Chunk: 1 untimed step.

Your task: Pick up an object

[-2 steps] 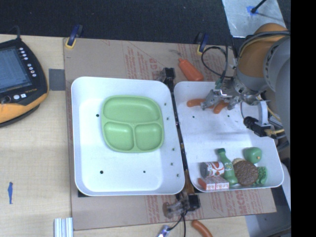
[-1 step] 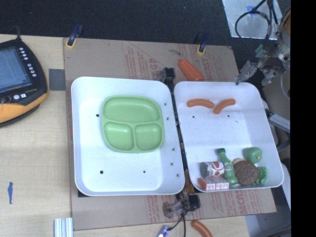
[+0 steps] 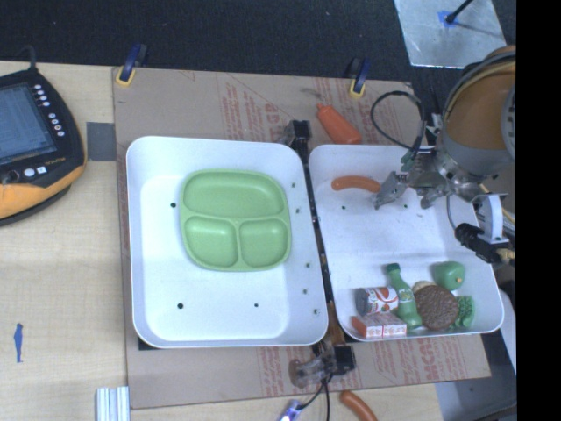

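two white bins [image 3: 140, 235], cardboard mat [image 3: 254, 103], wooden bench [image 3: 61, 305]

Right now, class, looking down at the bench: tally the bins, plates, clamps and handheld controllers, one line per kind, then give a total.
White bins: 2
Green divided plate: 1
Clamps: 2
Handheld controller: 1
Total: 6
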{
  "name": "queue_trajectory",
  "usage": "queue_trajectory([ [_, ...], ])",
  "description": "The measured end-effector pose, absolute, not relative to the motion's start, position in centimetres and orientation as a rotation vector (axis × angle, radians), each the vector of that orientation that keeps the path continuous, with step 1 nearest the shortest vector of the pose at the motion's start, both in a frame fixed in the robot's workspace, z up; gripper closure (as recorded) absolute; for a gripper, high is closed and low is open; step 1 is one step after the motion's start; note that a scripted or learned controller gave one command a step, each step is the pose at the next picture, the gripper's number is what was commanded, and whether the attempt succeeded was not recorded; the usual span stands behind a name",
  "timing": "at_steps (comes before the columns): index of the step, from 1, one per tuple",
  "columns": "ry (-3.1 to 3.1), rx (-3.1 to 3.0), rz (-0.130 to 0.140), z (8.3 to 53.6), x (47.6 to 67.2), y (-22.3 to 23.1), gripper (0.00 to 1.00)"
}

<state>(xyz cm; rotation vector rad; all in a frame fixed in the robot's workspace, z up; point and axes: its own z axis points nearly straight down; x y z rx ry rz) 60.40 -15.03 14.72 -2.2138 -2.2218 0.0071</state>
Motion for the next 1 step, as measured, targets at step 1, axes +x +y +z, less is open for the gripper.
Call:
queue_trajectory([
  [1, -2.225, -2.213, 0.005, 14.48, 48.94, -14.66, 0.0],
])
